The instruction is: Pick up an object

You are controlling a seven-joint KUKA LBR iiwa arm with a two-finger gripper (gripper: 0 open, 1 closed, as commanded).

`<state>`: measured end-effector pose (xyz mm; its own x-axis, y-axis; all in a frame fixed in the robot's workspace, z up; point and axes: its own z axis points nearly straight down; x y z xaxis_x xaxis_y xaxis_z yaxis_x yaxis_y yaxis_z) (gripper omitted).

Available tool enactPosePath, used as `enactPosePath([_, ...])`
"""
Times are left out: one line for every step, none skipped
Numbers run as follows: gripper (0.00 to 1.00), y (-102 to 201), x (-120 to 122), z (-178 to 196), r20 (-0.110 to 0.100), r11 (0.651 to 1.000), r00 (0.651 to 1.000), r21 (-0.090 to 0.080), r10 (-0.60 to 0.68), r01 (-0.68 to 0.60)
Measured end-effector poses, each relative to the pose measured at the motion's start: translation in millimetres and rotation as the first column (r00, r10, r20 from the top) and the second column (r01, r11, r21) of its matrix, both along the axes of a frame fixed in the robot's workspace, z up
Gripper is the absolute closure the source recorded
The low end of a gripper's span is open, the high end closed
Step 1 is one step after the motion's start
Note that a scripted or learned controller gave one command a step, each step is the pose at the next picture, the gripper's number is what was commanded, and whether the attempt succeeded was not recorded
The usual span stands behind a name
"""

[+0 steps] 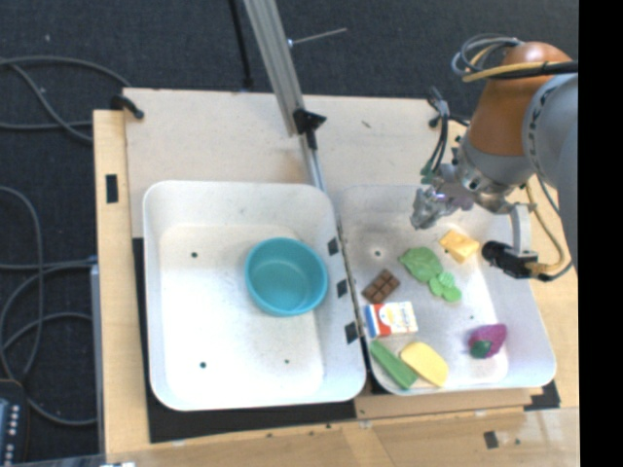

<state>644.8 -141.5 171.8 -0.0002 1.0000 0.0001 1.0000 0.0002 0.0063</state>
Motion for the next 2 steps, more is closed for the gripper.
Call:
enactPosePath([1.0, -2.1, -6.3, 61.7, 0.002, 1.0, 1.0, -0.001, -0.001, 0.001])
enactPosePath([1.0, -2.4, -5.5, 66.4, -0.003, 1.0, 1.0, 0.0, 0.002, -0.002])
